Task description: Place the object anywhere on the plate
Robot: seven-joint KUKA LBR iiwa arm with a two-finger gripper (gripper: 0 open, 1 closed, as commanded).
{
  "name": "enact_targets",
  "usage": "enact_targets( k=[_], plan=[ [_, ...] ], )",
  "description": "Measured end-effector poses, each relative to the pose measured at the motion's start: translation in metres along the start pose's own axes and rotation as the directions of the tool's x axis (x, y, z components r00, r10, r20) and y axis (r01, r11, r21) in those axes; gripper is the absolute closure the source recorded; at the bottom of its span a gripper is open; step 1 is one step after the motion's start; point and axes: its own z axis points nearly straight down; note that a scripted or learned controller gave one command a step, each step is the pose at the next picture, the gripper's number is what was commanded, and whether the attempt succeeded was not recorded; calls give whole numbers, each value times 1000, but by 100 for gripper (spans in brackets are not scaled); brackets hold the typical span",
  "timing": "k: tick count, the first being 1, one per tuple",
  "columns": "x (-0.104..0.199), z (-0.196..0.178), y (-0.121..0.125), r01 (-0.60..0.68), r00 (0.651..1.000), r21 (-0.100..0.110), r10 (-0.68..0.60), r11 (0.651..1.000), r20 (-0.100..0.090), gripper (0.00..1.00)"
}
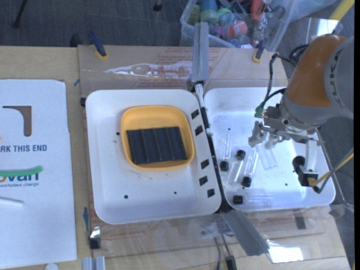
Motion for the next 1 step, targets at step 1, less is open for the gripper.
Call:
enact_targets(
  k=[1],
  plan=[
    [27, 0, 37, 261, 965, -6, -261, 965, 1, 100]
  ],
)
